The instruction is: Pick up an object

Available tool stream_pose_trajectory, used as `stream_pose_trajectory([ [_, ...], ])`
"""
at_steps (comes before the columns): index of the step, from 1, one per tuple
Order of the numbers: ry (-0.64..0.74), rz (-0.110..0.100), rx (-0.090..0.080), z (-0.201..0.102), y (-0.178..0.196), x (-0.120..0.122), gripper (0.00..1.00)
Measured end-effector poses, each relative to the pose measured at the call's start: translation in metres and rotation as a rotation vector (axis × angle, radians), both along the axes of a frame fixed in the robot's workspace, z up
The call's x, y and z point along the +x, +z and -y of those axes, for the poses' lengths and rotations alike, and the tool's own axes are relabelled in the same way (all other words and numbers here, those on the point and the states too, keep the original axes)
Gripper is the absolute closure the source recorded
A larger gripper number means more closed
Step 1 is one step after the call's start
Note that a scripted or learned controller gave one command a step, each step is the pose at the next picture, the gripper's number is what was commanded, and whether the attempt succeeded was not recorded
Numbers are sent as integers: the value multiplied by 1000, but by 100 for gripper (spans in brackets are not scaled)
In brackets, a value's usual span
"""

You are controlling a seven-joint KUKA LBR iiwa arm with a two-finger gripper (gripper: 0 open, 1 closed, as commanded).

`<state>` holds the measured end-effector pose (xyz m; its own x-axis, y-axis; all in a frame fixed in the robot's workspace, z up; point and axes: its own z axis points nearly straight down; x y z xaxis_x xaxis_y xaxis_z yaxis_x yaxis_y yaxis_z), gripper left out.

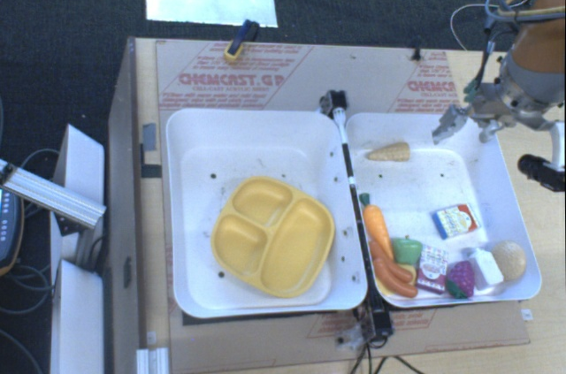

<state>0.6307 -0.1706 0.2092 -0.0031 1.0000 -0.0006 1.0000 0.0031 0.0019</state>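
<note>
Above the right bin's (495, 160) far rim, the tool (469, 125) hangs spread and empty, presumably poised to descend toward the cone (389, 153) nearby.

right bin (495, 178) middle: free | toys (424, 262) crowd near edge

The arm (536, 54) shows an orange band above a grey, rounded wrist section that ends in pale metal parts. Thin light-coloured cables loop in coils above the band, and one trails down beside the wrist. The gripper (467, 126) is grey and metallic, with two short, stubby prongs, and a black fitting (541, 171) juts out below the wrist on a pale bracket.
</note>
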Motion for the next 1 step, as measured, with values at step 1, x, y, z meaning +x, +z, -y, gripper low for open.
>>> stream_pose_trajectory([
  [1,2,0,1,-53,-57,38,0],
])
